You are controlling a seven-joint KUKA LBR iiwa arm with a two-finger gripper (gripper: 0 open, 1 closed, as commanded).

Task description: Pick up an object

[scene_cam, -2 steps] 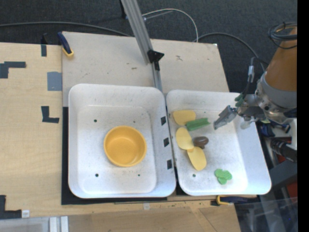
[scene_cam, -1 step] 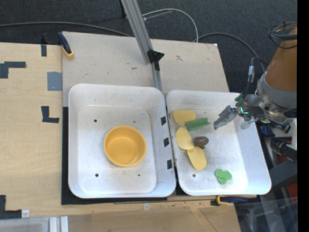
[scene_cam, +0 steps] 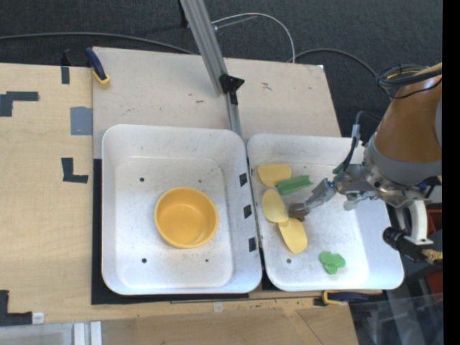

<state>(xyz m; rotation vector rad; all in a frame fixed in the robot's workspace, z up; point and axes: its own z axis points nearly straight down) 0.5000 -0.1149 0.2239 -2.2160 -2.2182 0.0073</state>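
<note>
The tool (scene_cam: 300, 209) reaches in from the right and sits low in the right bin (scene_cam: 374, 275), its tip among three yellow pieces (scene_cam: 274, 205) and just beside a green block (scene_cam: 293, 185). Whether it pinches anything, I cannot tell. A yellow bowl (scene_cam: 186, 216) sits in the left bin (scene_cam: 122, 279).

Arm (scene_cam: 411, 131): cut off by the right edge; only the orange band and grey wrist visible.

Hand (scene_cam: 300, 210): dark, small, blurred at the tip; fingers' spacing indeterminate.

Yellow pieces (scene_cam: 276, 205): three flat items in right bin (scene_cam: 374, 272); the hand's tip overlaps the lower two, contact undeterminable.

Green block (scene_cam: 292, 185): shape indistinct.

Metal pole (scene_cam: 208, 38): upper end cut off by the top edge.

Surface (scene_cam: 36, 192): runs out past the left edge.
</note>
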